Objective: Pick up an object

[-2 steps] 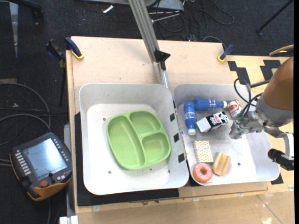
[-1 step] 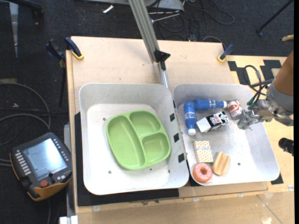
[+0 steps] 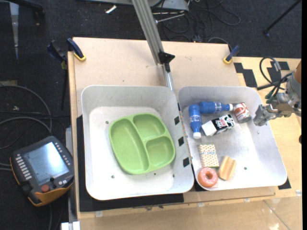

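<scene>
At the right bin's point(image 3: 268, 143) far edge, the gripper point(image 3: 263, 116) (finger state unclear) should descend squarely over the nearby can point(image 3: 241, 112).

Grey metal wrist point(image 3: 283, 99) with dark cables, orange band point(image 3: 297, 71) above

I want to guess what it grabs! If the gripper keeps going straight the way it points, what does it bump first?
Probably the red and white can. The gripper points left into the right bin, and that can lies nearest. Height is hard to judge, so it might pass over.
</scene>
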